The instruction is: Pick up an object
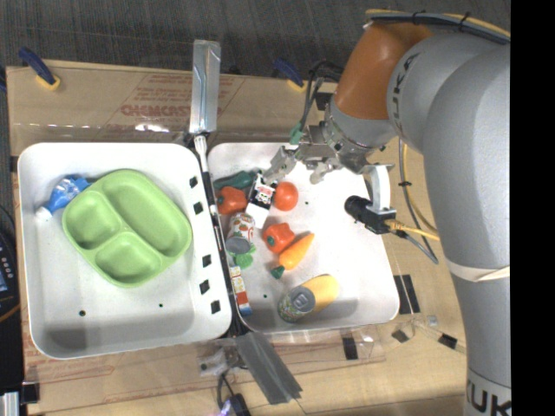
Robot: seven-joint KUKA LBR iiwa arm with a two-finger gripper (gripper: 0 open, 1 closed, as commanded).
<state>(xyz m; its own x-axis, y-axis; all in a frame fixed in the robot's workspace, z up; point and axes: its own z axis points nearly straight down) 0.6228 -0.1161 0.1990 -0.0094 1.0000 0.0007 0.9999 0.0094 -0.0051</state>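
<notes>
My gripper (300, 166) hangs over the back of the right bin (364, 258), its fingers spread open with nothing between them. Just below it lies a red tomato (285, 196), with a small black and white box (260, 195) to its left. An orange-red pepper (231, 199) and a green item (238, 180) sit against the bin's left wall. Further forward are a small printed can (240, 229), a red pepper (277, 237), an orange carrot (297, 250), a yellow item (322, 289) and a tin can (297, 303).
The left bin (52, 319) holds a green divided plate (127, 225) with a blue item (64, 191) behind it. The arm's grey body (460, 146) looms over the right side of the bench. A black fitting (364, 212) with cables hangs over the right bin's right part.
</notes>
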